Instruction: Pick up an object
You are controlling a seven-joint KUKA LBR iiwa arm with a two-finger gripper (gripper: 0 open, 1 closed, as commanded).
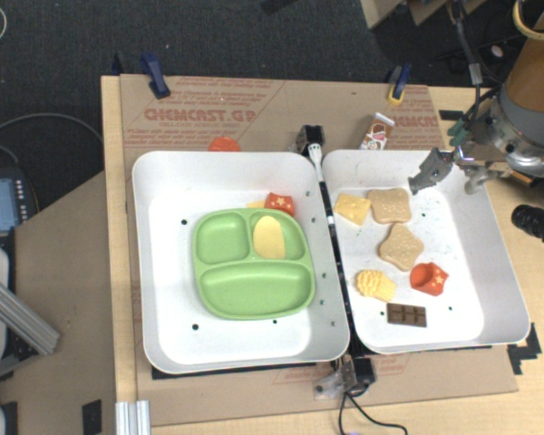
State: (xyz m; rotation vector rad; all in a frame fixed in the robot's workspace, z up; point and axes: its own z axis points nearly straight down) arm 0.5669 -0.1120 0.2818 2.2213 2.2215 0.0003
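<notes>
Green tray (pixel 252 288) in left bin (pixel 159 243), food pieces in right bin (pixel 490 270)

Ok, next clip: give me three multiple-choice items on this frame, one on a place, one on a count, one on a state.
1. Where is the green tray?
A. left bin
B. right bin
C. on the cardboard

2. How many bread slices lie in the right bin?
A. one
B. two
C. four

3. The gripper is:
A. clamping the chocolate bar
B. hovering above the right bin's far edge, holding nothing
C. resting in the tray

Answers: 1 A, the tray sits in the left bin. 2 B, two tan slices lie side by side. 3 B, nothing sits between its fingers.
</notes>
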